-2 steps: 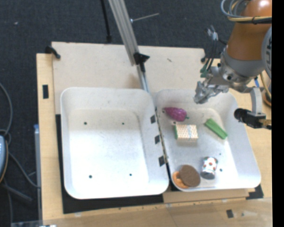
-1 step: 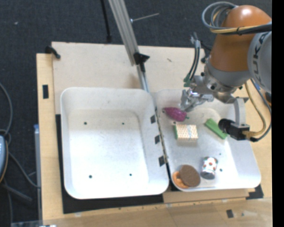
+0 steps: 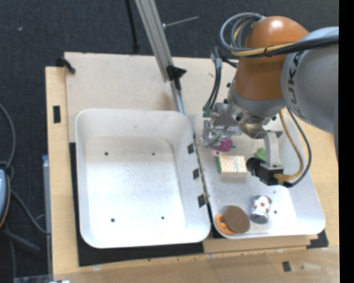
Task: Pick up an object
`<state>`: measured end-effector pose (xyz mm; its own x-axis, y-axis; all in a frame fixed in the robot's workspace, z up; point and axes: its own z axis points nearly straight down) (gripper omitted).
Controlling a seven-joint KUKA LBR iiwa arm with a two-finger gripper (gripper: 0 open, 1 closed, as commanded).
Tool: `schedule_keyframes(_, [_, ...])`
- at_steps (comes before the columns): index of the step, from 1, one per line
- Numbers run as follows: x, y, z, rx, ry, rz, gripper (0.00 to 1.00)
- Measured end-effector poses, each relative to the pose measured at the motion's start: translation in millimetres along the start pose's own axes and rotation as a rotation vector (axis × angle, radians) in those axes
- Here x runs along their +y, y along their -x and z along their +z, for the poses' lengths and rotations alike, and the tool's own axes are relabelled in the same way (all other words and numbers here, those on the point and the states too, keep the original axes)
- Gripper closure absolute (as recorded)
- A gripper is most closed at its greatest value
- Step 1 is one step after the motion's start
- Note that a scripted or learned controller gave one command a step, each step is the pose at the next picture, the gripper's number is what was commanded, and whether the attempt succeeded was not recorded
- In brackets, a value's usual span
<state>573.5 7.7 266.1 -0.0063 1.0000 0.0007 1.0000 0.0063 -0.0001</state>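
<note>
My gripper (image 3: 215,135) hangs low over the far left part of the right bin (image 3: 304,214), under the orange wrist band. A small magenta object (image 3: 225,144) lies right beside its tip. Just in front of it sits a pale yellow sponge block (image 3: 232,165). A green piece (image 3: 261,154) shows to the right, partly hidden by the black wrist fitting. Near the front of the bin lie a brown round disc on an orange piece (image 3: 236,219) and a small white and grey object with red dots (image 3: 261,208).
The left bin (image 3: 135,178) lies beside the right one, sharing a divider edge with black clips (image 3: 196,173). A slanted aluminium post (image 3: 156,34) rises behind the bins. Cables loop off the wrist on the right.
</note>
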Motion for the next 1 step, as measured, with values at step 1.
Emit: schedule_keyframes(1, [-10.1,-46.7,4.7,0.000,0.000,0.000,1.00])
